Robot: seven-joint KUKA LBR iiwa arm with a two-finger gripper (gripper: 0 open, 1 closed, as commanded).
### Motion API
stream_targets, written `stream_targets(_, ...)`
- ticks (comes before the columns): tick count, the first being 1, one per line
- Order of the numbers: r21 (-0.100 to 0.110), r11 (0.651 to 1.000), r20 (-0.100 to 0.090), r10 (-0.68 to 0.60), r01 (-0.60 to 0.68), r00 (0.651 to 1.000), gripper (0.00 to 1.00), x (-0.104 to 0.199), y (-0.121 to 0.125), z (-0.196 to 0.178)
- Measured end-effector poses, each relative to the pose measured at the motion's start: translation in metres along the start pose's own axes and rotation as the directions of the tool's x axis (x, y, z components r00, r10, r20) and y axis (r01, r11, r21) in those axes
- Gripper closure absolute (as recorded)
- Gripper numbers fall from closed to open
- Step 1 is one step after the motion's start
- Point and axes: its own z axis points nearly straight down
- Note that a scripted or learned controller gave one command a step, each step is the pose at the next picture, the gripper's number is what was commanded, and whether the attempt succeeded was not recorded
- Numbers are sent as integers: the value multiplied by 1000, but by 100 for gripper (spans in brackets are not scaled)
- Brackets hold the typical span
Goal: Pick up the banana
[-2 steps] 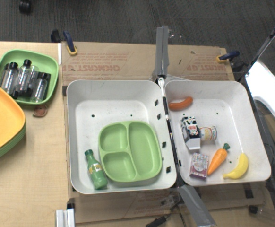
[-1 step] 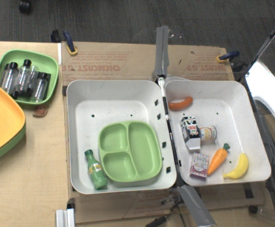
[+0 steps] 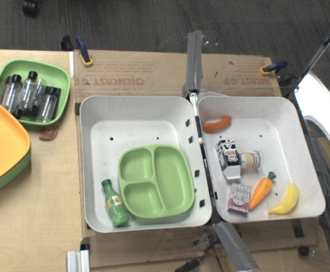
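— Is the claw clenched or released?
— I cannot tell which.

— Where is the banana?
— One banana (image 3: 283,200) lies in the near right corner of the right bin (image 3: 288,113), close to the wall. Nothing grips it.

— What is nearest it?
— One carrot (image 3: 260,191) just to its left, leaf end pointing away from the camera. Left of that is one pink packet (image 3: 239,199), just beside the carrot.

— And further up that bin?
— One small black-and-white carton (image 3: 229,158) touching one can (image 3: 250,160) lying on its side. One orange sausage (image 3: 216,123) sits near the far wall. That makes six things in all.

— The left bin (image 3: 97,118)?
— Two things: one green divided tray (image 3: 155,181) with three compartments, and one green bottle (image 3: 114,204) lying against the tray's near left edge.

— Outside the bins?
— On the bench's left is one green dish (image 3: 60,75) holding dark-capped bottles (image 3: 29,90). They look like four, but they overlap. A stack of orange plates (image 3: 3,152) is cut off by the left edge. Two clamps, one (image 3: 84,51) left and one (image 3: 273,68) right, grip the cardboard sheet (image 3: 131,75) under the bins.
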Motion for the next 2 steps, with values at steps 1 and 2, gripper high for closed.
stream_targets(1,0,1000,-2,26,-26,1000,100,-1,1,-1)
stream_targets(2,0,1000,-2,28,-28,1000,100,-1,2,-1)
